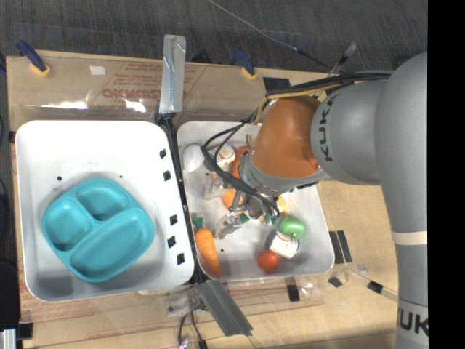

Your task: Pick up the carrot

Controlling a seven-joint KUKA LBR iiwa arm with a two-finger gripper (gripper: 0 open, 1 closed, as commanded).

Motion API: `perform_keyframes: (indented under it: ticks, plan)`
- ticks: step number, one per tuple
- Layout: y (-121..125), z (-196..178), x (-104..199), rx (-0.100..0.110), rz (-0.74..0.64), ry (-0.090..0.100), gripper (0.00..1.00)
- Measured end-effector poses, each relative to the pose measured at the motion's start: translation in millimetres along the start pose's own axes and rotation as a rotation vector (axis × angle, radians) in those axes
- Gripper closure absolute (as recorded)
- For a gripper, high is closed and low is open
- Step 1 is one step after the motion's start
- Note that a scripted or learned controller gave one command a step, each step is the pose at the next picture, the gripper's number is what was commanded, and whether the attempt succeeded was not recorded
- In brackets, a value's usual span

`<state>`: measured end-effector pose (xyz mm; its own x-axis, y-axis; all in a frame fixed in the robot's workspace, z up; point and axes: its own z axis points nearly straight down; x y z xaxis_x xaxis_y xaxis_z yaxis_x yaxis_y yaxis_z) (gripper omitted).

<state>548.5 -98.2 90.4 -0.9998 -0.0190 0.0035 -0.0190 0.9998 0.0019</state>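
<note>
The carrot is orange and lies lengthwise against the left wall of the right bin, near its front left corner. My gripper hangs low over the middle of that bin, a short way up and to the right of the carrot's top end, apart from it. The orange wrist band and grey arm hide much of the bin's back half. Nothing of the carrot is covered by the gripper.
Beside the gripper lie a small orange piece, a green and white toy and a red tomato. A white item sits at the back. The left bin holds a teal divided plate.
</note>
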Motion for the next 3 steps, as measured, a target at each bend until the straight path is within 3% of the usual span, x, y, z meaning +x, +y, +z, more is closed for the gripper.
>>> perform_keyframes:
  ticks: [1,2,3]
  plan:
    - [-4,-3,-16,0.003,-0.269,-0.008,0.00]
    - [-2,-14,-18,0.004,-0.277,-0.012,1.00]
    - [44,-105,20,0.004,-0.248,-0.012,1.00]
